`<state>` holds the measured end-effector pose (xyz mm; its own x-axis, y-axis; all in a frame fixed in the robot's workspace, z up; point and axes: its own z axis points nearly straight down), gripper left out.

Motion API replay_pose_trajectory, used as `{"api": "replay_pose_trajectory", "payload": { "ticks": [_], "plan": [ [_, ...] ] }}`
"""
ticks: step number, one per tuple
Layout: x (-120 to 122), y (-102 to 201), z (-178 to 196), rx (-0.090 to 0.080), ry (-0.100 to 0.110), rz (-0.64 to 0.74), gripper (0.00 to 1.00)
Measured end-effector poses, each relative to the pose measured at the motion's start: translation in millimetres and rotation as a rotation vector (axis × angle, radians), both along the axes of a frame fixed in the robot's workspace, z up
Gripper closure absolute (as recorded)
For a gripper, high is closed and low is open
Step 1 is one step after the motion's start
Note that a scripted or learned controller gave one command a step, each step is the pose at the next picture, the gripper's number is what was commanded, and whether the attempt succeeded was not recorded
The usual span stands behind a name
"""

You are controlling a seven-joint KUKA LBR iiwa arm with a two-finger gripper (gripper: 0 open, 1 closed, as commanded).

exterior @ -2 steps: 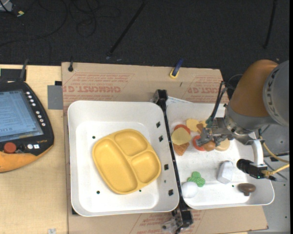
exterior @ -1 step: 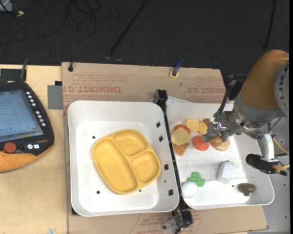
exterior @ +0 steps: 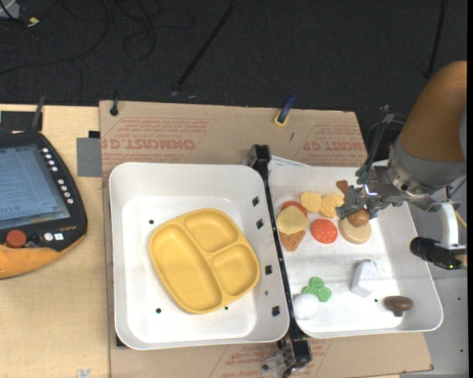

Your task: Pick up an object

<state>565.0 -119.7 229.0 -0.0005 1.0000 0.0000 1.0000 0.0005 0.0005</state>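
The right bin [exterior: 426, 305] holds several toy foods. A tan round piece with a brown top [exterior: 356, 227] lies near its far right. My gripper [exterior: 355, 205] hangs directly over that piece, at or just above it. To its left lie a red tomato slice [exterior: 324, 231], an ice cream cone [exterior: 290, 228], a red piece [exterior: 293, 209] and two yellow pieces [exterior: 311, 203] [exterior: 329, 205]. Nearer the front are a green piece [exterior: 318, 290], a white ball [exterior: 306, 305], a grey-white block [exterior: 363, 277] and a brown mushroom [exterior: 396, 304].
The left bin [exterior: 134, 211] holds a yellow divided plate [exterior: 205, 258]. A black divider [exterior: 270, 235] separates the bins. A control pendant with a screen [exterior: 27, 203] lies on the bench at far left. The arm's black fitting [exterior: 435, 252] overhangs the right bin's right rim.
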Motion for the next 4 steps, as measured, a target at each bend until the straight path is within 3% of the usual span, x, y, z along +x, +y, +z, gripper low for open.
{"api": "replay_pose_trajectory", "payload": {
  "ticks": [4],
  "plan": [
    [-13, 223, -13, 0.002, 0.005, 0.005, 1.00]
  ]
}}
